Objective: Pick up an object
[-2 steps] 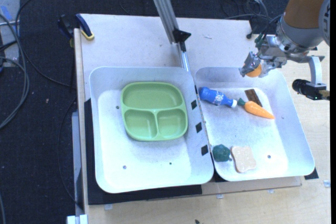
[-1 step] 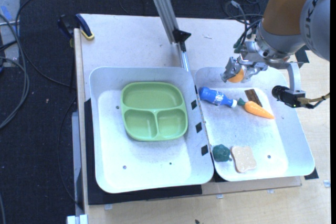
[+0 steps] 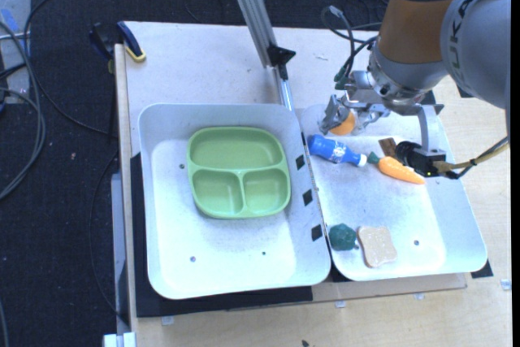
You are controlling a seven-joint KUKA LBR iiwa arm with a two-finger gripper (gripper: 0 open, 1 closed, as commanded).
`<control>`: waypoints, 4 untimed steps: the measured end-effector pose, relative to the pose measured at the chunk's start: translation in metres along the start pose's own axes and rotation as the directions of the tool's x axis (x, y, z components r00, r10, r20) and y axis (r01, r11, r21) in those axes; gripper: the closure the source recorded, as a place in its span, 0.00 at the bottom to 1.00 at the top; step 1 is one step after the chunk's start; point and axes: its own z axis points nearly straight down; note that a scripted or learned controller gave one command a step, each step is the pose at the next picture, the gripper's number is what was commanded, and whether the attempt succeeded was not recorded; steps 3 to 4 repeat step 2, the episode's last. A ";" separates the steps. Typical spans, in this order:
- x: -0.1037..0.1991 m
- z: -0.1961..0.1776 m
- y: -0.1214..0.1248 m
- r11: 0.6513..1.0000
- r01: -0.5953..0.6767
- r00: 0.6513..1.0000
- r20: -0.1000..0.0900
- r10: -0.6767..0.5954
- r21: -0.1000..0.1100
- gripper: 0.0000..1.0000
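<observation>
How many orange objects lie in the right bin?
2. One carrot-shaped piece lies near the far right wall. Another orange piece sits at the far edge under the hand, partly hidden; more could be concealed there.

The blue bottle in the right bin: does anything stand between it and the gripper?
Nothing visible does. The gripper hangs over the far left corner of the right bin, and the blue bottle lies just below it in the view. The carrot lies to the bottle's right, off that path.
</observation>
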 end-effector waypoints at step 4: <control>0.106 0.011 -0.036 1.000 0.001 1.000 0.000 -0.001 0.001 1.00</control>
